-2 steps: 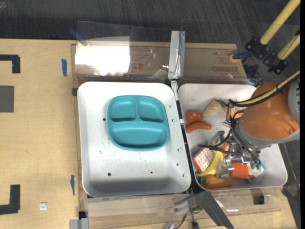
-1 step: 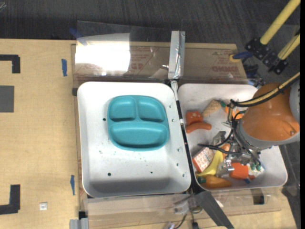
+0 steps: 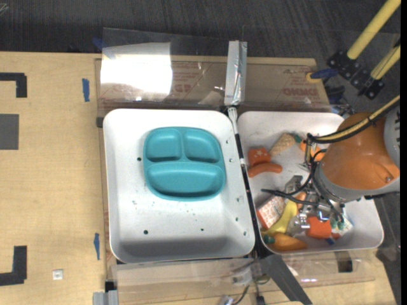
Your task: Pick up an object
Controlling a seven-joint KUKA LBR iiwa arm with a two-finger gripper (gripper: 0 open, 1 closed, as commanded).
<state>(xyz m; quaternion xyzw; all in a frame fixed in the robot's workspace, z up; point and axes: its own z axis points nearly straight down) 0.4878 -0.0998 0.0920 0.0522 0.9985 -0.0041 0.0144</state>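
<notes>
While the arm [image 3: 362,161] reaches in from the right with its orange band over the right bin [image 3: 367,234], the gripper [image 3: 311,203] hangs low among a heap of small things near that bin's front. How far it is open cannot be told: its dark metal parts are tangled with black cables and the clutter under it, and nothing can be seen clearly held by it.

Just left of the gripper and a little nearer the front lies a yellow banana [image 3: 284,220], tilted, touching a red and white packet [image 3: 271,209] on its far left side. Right under and in front of the gripper sits an orange block [image 3: 320,229], with something green and white [image 3: 343,224] just beside it to the right. In front of the banana, against the bin's front wall, lies an orange rounded piece [image 3: 289,241].

Beyond the gripper and to its left, well apart from the heap, an orange toy [image 3: 262,161] rests on the bin floor, and a tan lump [image 3: 284,143] lies just past it toward the back wall.

Far to the gripper's left, across the divider, the left bin [image 3: 127,227] bears a teal plate [image 3: 184,162] with three compartments, lying flat near its middle.
</notes>
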